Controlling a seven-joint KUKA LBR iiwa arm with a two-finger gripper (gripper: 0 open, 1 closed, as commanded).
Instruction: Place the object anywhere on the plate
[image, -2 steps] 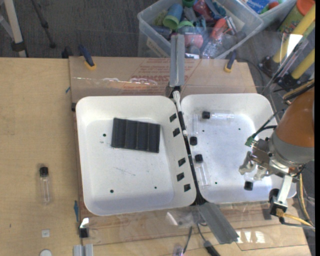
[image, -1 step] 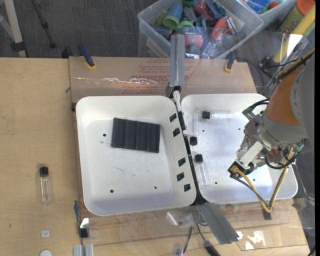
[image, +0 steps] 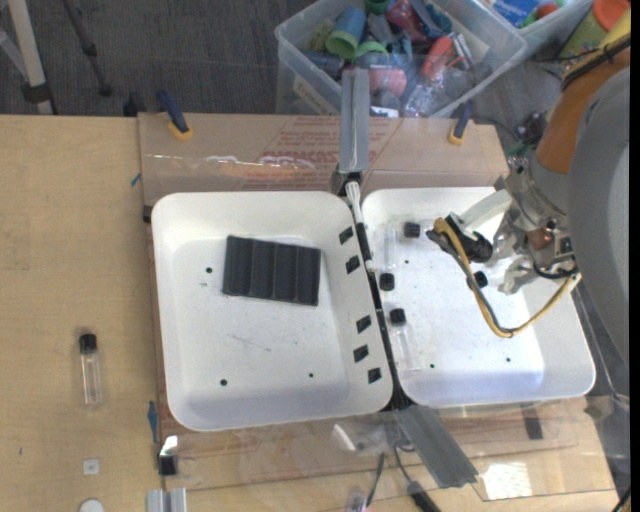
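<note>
The black ridged plate (image: 271, 270) sat in the left bin (image: 190, 390). The gripper (image: 497, 262) hovered over the right bin (image: 560, 375), grip unclear, no object spotted, so it'd likely deliver nothing.

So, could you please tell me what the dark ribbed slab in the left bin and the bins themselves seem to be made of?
The dark ribbed slab looks like matte black rubber or foam, though plastic is possible: it reflects no light and has parallel grooves. The left bin and right bin look like smooth white moulded plastic, judging by their rounded rims and faint sheen.
</note>
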